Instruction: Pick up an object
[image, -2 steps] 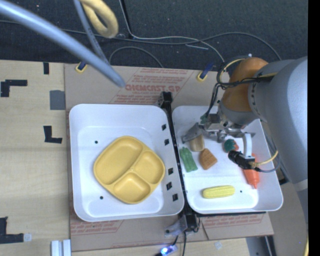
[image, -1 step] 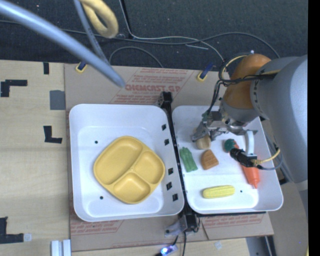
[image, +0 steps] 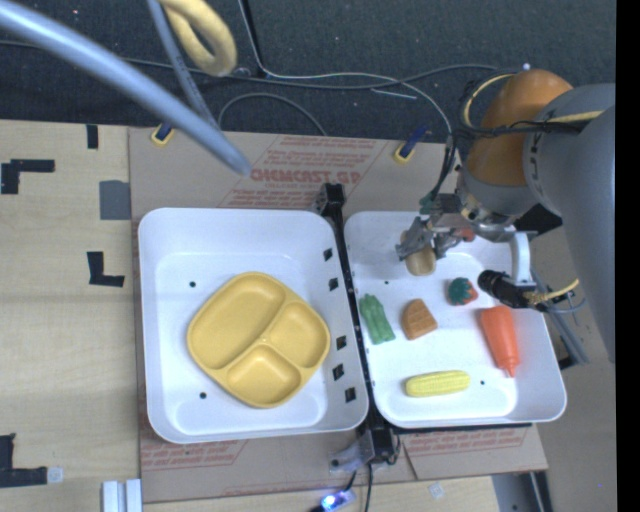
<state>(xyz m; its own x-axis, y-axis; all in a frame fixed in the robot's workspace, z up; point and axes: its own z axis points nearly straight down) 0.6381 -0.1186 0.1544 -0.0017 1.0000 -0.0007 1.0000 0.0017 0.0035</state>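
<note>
A: We look down on 2 white bins side by side. What do we meet first, going from largest to smallest?

B: The arm (image: 560, 150), grey with an orange band, reaches in from the right over the right bin's (image: 540, 400) upper right corner. The left bin (image: 165, 330) bears a yellow divided plate (image: 258, 338) near its middle, with bare white floor along all 4 walls.

A: And in the right bin?

B: We find an orange carrot-shaped piece (image: 500, 338) close to the right wall, a yellow corn cob (image: 436, 383) lying near the front wall, a green piece (image: 376, 319) just beside the left wall, a brown piece (image: 419, 319) in the middle, and a small green and red piece (image: 461, 291) near the gripper. Open floor lies between the corn and the brown piece.

A: The gripper itself?

B: The gripper (image: 424, 247) points down in the bin's upper middle, clear of the walls, and a small tan object (image: 420, 262) sits at its fingertips, seemingly grasped between them.
</note>
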